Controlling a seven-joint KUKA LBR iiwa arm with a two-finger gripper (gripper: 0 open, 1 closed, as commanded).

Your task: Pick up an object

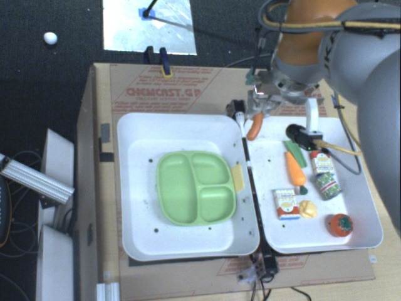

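Gripper [258, 113] appears closed on a toy hot dog [254, 126] hanging below it; lift straight, slowly, clear of the bin divider [248, 168] beneath

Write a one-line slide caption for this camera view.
Gripper lifts a hot dog above the right bin.

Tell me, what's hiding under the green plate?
The green plate lies flat in the left white bin. A yellow piece pokes out at its right edge. Anything right underneath is covered, so I can't tell.
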